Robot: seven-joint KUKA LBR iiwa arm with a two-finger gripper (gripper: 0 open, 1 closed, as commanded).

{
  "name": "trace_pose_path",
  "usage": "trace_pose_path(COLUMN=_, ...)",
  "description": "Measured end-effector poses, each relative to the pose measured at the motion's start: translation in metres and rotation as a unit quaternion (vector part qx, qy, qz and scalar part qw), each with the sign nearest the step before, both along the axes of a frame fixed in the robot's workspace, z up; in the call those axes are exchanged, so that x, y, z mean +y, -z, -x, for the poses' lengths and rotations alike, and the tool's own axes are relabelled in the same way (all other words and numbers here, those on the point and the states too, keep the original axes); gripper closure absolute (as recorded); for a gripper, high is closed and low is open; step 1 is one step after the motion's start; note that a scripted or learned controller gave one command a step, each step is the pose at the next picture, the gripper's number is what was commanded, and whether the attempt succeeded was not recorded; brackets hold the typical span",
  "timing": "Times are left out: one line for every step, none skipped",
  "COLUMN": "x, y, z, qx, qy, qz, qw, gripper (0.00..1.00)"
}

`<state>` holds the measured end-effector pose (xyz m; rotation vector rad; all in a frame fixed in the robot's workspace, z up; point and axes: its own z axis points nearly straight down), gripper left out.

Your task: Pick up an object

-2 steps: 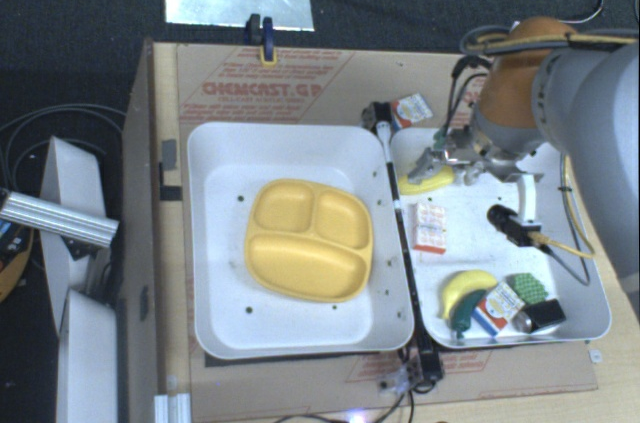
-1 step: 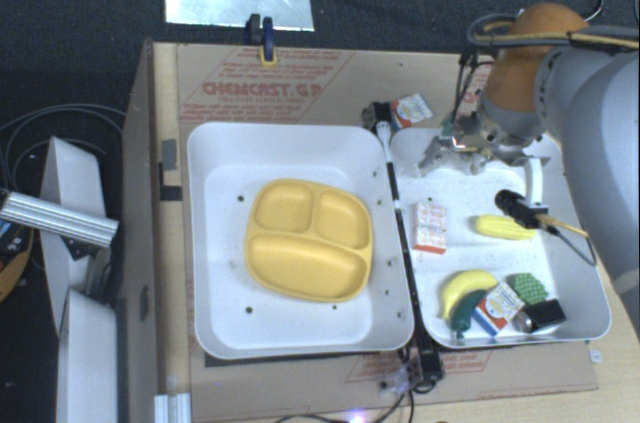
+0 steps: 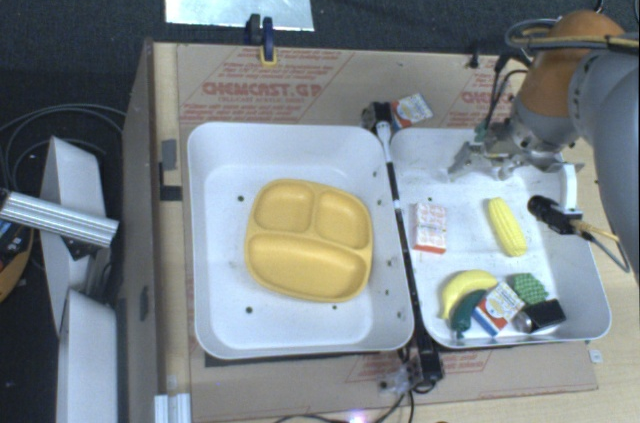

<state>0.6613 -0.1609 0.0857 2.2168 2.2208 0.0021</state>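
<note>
My gripper hangs over the far end of the right bin, open, with nothing between its fingers. Below it in that bin lie a white and red packet and a yellow corn cob, both apart from the fingers. At the bin's near end are a banana, a green knobbly item, a small red, white and blue carton and a black block, crowded together.
The left bin holds a yellow divided plate. A small packet lies on the cardboard behind the bins. The ridge between the bins runs just left of the packet.
</note>
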Motion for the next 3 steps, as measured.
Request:
trace_pose_path(x=-0.028, y=0.001, z=0.047, qx=0.001, qy=0.0, qz=0.0, qw=1.0, gripper=0.0)
trace_pose_path(x=-0.027, y=-0.01, z=0.046, qx=-0.001, qy=0.0, qz=0.0001, qw=1.0, gripper=1.0)
trace_pose_path(x=0.059, y=0.002, z=0.054, qx=0.001, qy=-0.001, qz=-0.001, qw=1.0, gripper=1.0)
